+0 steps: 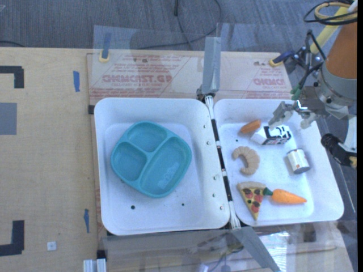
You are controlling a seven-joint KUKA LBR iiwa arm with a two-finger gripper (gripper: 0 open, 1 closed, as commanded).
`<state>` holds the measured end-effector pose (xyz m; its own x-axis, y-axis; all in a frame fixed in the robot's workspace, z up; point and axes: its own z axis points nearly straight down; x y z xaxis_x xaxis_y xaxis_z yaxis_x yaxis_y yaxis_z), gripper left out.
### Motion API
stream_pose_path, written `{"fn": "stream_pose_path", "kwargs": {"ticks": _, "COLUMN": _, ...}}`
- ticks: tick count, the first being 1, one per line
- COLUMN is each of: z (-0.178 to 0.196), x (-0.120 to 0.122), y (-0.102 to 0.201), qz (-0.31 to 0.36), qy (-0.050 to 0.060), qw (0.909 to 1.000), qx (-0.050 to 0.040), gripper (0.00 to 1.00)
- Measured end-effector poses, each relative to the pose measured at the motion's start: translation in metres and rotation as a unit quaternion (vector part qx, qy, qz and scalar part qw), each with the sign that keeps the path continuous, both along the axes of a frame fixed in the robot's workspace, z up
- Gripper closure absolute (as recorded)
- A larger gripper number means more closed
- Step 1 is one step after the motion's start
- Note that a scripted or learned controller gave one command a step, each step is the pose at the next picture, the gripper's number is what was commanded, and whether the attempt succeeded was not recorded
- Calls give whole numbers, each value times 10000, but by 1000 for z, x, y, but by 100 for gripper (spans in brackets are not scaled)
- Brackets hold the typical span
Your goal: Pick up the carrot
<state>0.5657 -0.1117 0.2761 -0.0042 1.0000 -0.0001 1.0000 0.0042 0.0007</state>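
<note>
The carrot [288, 196] lies flat in the right bin [334, 205], near its front edge, leafy end touching or just beside the pizza slice [252, 198] on its left and its orange tip pointing toward the bin's right wall. Bare white floor shows between the tip and that wall, and a narrow strip runs between the carrot and the front rim.

Behind the carrot a small silver can [297, 160] lies on its side, with a clear gap between them. A croissant [247, 159] sits toward the bin's inner wall, and farther back a black-and-white carton [273, 135] lies just beside a small orange piece [250, 127].

The hand [295, 113] hangs over the back right part of this bin, above and just behind the carton, well apart from the carrot. Its two fingers [279, 114] are spread apart with nothing between them.

The left bin [108, 112] holds a teal divided plate [151, 158], with open floor around it. Both bins rest on the table [45, 163], their inner rims touching.
</note>
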Motion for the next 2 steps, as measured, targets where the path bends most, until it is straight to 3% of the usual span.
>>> {"fn": "stream_pose_path", "kwargs": {"ticks": 1, "z": -70, "x": -86, "y": -93, "qz": 48, "qy": 0, "qw": 10000, "qx": -2, "gripper": 0}}
{"fn": "stream_pose_path", "kwargs": {"ticks": 2, "z": -178, "x": -86, "y": -68, "qz": 356, "qy": 0, "qw": 9994, "qx": 2, "gripper": 0}}
